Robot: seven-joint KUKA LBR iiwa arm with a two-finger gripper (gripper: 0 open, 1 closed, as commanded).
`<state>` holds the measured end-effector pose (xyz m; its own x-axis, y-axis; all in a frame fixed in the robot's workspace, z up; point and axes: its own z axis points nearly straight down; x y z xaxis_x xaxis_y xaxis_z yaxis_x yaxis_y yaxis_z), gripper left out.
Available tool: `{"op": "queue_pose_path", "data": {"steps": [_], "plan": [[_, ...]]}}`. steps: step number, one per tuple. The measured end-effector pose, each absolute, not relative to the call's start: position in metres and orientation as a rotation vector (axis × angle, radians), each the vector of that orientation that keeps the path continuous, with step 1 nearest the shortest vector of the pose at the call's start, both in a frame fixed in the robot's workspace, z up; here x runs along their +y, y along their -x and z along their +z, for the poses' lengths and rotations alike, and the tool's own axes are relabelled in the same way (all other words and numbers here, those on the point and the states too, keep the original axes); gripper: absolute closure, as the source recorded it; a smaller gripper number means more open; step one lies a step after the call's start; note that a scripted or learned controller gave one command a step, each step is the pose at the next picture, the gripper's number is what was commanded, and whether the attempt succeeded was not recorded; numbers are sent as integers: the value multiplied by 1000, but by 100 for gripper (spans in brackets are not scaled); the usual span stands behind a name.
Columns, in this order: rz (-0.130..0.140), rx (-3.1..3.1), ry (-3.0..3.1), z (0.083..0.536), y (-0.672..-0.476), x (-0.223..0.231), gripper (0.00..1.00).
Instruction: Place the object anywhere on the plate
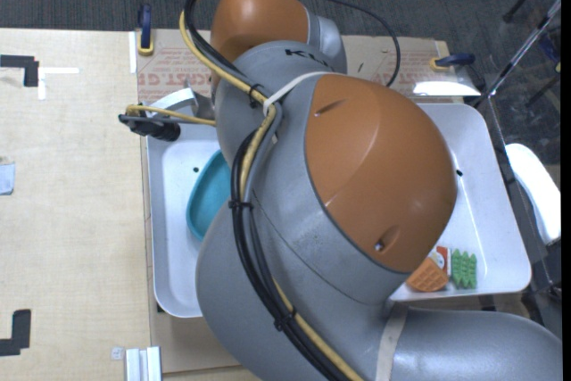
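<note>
1. Arm [339, 219]. We log it as the bulk of the scene, its grey body and orange caps leaning over both bins from the right. The gripper is somewhere beneath it; whether it is spread or pressed together we cannot tell.

2. Left bin [169, 227]. White and shallow, with only its left wall and a strip of floor on show. In it lies a blue plate [207, 196], of which we see only a crescent at the arm's left edge. We cannot tell whether anything rests on the plate.

3. Right bin [500, 219]. White, with its right wall and near corner exposed. In that corner sit an orange piece [430, 274] and a green piece [463, 269], just beside each other, the orange one partly under the arm.

4. Task's object. We judge it to be one of those two pieces, or something hidden under the arm; we cannot say which. Both visible pieces lie well apart from the plate.

5. Step in hand. We judge the arm to be working over the left bin, approaching or releasing, but cannot say which.

6. Next move. It calls for the object to be carried over the bin wall and lowered onto the plate.
</note>
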<state>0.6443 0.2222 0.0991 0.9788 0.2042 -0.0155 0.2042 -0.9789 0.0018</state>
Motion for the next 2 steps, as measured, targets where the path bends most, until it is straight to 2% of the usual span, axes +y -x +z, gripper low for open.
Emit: {"op": "queue_pose_path", "data": {"steps": [1, 2], "plan": [[-30, 331, -3118, 88, -648, 225, 100], [-34, 331, -3119, 97, -647, 223, 100]]}}
